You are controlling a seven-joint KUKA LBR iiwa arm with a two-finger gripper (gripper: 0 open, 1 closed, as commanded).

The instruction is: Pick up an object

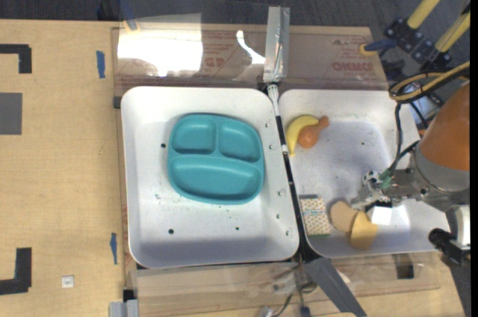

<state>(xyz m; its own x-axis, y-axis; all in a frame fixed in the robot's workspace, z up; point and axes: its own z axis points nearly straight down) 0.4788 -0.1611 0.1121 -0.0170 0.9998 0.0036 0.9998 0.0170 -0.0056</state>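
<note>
My gripper (372, 187) hangs low over the right bin (340, 151), just above and right of a tan round piece (343, 214) and a yellow wedge-like block (364, 232) that lie together near the bin's front. A small patterned square (312, 214) lies against the bin's left wall. A yellow banana with an orange piece (305, 130) beside it rests at the bin's back left. Nothing visibly sits in the gripper.
The left bin (142, 158) holds a teal divided plate (216, 158). A clear upright divider (275, 46) stands behind the bins. The arm's orange band (452, 136) and cables (418, 84) crowd the right bin's right side.
</note>
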